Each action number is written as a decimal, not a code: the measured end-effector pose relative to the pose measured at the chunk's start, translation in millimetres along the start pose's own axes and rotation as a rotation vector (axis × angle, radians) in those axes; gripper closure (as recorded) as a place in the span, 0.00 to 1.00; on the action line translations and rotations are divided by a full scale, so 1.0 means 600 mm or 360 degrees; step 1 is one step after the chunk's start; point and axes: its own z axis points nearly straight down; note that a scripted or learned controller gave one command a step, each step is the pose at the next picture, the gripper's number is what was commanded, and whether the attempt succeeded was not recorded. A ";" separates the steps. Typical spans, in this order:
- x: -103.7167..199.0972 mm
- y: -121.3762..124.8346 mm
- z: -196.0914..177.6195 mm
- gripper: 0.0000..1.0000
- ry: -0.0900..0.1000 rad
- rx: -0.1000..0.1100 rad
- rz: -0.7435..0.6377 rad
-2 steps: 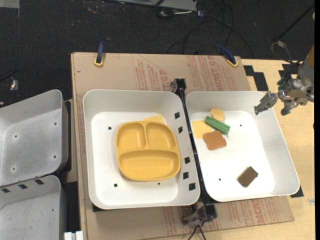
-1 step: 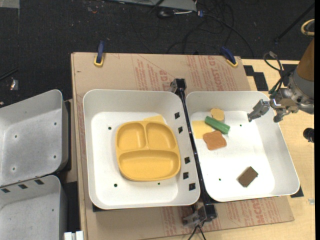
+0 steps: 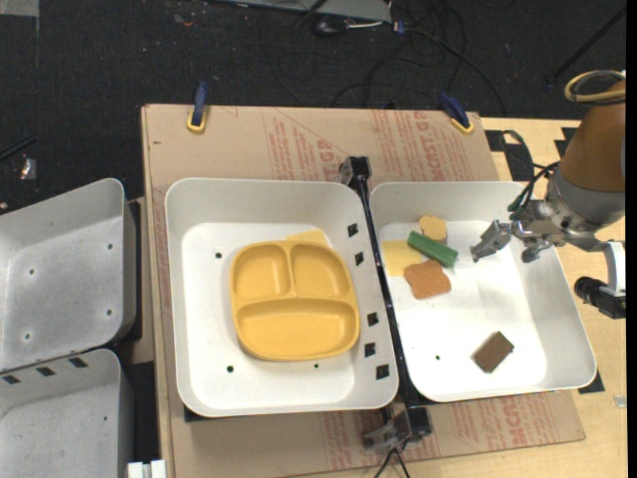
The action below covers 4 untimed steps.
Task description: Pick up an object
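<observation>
Scene: While the grey arm reaches in from the right, two shallow white bins are seen side by side on a cardboard-covered bench (image 3: 299, 137).
Claw: The gripper (image 3: 506, 241) is held over the right bin (image 3: 557, 337), near its upper right part; its two fingers are spread apart and nothing is seen between them.
Candidate objects: A green block (image 3: 432, 249) lies slantwise beside a small yellow piece (image 3: 433, 228) above it and an orange-brown slab (image 3: 427, 281) below it; a pale yellow flat piece (image 3: 395, 258) lies just left of them, by the bin wall.
Easiest target: A brown block (image 3: 492, 351) lies alone lower in the same bin, well apart from the cluster.
Doing the step well: The brown block is judged the cleaner pick, since no neighbour can be caught by the fingers. The claw should be centred over it, with the fingers placed across its narrower sides, before descent.
Obstacles: If the green block is chosen, the touching pieces are likely to be nudged or pinched along with it.
Left bin: A yellow divided tray (image 3: 295, 301) rests in the left bin (image 3: 199, 227).
Surroundings: Two blue-and-yellow clamps (image 3: 198, 110) hold the far edge of the cardboard; cables are seen on the dark floor beyond.
</observation>
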 end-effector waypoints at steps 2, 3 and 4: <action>0.001 0.002 0.066 1.00 -0.0005 -0.0012 0.0002; 0.004 -0.014 -0.022 1.00 -0.0006 -0.0015 0.0004; 0.003 -0.028 -0.118 1.00 -0.0008 -0.0019 0.0001</action>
